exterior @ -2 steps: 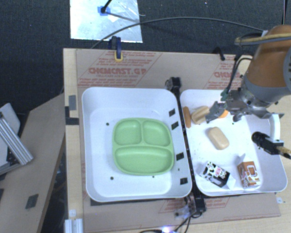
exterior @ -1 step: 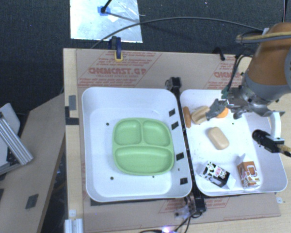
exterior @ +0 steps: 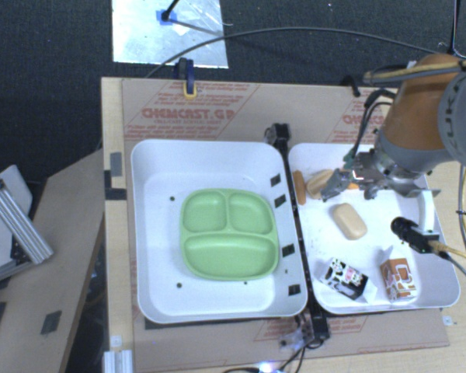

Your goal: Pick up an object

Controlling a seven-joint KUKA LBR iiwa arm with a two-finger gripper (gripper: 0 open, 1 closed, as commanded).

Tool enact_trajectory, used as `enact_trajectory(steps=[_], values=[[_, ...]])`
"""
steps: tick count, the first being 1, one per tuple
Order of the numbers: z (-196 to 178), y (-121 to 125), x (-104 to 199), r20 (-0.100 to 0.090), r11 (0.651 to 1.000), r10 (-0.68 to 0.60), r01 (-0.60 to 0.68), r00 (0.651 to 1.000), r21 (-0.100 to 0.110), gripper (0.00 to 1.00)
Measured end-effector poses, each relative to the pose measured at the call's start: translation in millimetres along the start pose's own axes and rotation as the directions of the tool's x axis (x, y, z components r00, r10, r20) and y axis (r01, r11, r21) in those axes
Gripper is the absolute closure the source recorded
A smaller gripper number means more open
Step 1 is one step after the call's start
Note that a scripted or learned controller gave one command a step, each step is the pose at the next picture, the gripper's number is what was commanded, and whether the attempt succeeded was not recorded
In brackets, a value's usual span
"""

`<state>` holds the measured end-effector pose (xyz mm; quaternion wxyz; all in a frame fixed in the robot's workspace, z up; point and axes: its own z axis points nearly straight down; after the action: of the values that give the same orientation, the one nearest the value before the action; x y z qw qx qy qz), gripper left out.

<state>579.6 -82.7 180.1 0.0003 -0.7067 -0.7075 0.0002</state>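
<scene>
The right bin (exterior: pixel 439 282) holds several small objects: a tan oval piece (exterior: pixel 348 221) in the middle, a tan rounded piece (exterior: pixel 319 182) and a thin orange stick (exterior: pixel 299 187) near its left wall, a black-and-white packet (exterior: pixel 346 277) at the front, and an orange-and-white carton (exterior: pixel 398 279) at the front right. My gripper (exterior: pixel 349 179) hangs over the back of this bin, just right of the tan rounded piece and above the oval piece. Nothing shows between its fingers.
The left bin (exterior: pixel 159 208) holds a green divided plate (exterior: pixel 229 234). A black clamp ridge (exterior: pixel 290 200) runs between the two bins. A black cylindrical part (exterior: pixel 410 235) of the arm reaches over the right bin's right side. Cardboard lies under both bins.
</scene>
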Motion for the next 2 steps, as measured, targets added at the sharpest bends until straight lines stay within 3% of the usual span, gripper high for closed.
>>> enact_trajectory(steps=[1,2], values=[[62,2,0,0.000,1.000,0.000,0.000,1.000,0.001,0.00],[87,9,-2,0.008,1.000,0.000,0.000,1.000,-0.025,0.00]])
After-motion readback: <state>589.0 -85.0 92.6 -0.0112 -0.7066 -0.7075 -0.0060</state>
